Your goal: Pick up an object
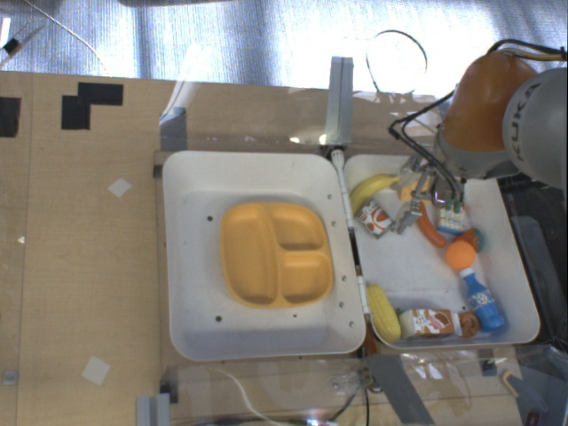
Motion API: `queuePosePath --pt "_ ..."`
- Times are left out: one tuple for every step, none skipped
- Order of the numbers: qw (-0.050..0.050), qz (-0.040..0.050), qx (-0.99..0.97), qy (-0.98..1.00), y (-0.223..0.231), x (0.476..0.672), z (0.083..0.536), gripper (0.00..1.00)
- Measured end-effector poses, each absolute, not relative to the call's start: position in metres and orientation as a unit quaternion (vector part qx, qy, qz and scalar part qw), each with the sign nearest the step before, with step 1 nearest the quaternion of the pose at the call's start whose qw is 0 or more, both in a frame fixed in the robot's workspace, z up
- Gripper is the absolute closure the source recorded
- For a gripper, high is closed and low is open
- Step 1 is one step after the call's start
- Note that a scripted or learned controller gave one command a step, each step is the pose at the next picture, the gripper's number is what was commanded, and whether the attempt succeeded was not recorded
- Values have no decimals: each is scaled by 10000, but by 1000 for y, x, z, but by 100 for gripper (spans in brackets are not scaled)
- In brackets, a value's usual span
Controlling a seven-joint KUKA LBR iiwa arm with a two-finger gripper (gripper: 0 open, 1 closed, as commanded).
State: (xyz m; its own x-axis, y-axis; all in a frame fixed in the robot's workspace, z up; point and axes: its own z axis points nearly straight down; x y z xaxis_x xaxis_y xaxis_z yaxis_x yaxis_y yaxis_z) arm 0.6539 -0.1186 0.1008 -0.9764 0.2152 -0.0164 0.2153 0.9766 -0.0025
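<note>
Two white bins are seated on a tan bench (80, 264); a yellow tray (275, 254) lies in the left bin (191, 327). The gripper (415, 204) is lowered near the right bin's (515, 273) far edge; its grip cannot be told.

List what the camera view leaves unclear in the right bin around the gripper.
- Gripper: its fingers merge with cables and clutter, so open or shut is unreadable, as is any contact with the small red-and-white carton.
- Banana: its right end is hidden behind the gripper.
- Carrot: partly covered by the wrist hardware.
- Brown bottle: label print too small to read.
- Arm: cut off by the right edge.
</note>
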Motion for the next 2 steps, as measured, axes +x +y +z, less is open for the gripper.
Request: queuePosePath --pt "57 -8 1559 9878 -185 647 88 0" --pt "56 -1 1588 9873 -123 651 88 0"
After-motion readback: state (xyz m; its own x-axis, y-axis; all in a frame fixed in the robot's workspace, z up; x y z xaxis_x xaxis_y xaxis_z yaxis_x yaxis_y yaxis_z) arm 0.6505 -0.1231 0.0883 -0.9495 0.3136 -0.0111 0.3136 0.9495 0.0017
